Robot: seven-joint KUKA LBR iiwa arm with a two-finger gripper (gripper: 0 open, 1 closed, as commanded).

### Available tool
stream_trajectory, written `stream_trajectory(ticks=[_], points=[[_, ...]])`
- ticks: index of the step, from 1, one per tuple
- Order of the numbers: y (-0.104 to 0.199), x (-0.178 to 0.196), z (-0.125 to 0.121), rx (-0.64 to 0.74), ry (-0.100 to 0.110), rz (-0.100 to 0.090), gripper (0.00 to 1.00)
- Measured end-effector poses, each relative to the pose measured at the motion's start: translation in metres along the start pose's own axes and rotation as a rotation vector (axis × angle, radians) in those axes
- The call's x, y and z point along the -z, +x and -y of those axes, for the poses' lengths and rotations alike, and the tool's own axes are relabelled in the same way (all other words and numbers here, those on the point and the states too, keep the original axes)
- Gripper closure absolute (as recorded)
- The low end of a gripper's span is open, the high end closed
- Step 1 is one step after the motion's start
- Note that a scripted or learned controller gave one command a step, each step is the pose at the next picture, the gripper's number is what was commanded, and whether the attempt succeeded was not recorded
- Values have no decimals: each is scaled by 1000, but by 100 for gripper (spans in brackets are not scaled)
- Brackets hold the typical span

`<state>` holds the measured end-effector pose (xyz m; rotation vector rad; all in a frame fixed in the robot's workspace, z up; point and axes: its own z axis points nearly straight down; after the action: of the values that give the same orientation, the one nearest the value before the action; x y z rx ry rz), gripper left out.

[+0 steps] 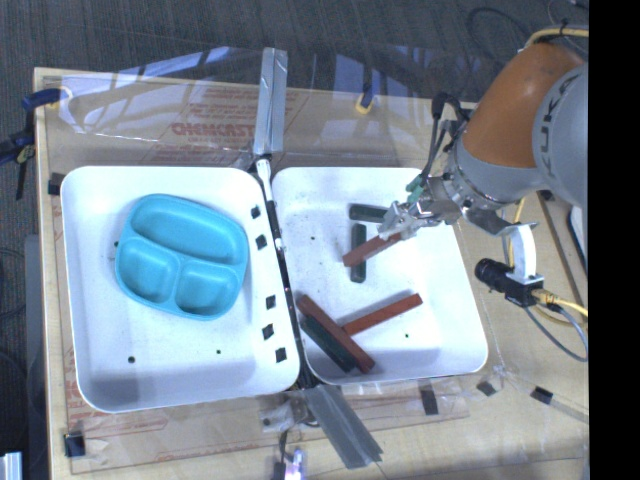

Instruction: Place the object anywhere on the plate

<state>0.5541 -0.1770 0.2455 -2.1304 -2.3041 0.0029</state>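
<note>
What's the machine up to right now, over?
Gripper over right bin, shut on a brown stick. Blue plate waiting in left bin. Bin divider to cross.

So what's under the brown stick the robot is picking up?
The jaws grip the brown stick at its upper end. Under it lies a dark block, crossed by the stick, on the right bin floor. The part of the block beneath the stick is covered.

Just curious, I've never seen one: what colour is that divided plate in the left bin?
Light blue; the plate shows plainly in the overhead camera view.
</note>
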Motion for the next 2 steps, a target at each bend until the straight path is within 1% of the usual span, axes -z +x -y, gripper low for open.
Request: stream_trajectory(ticks=[1, 2], points=[[53, -27, -56, 59, -5, 2, 100], [130, -23, -58, 611, -6, 8, 100]])
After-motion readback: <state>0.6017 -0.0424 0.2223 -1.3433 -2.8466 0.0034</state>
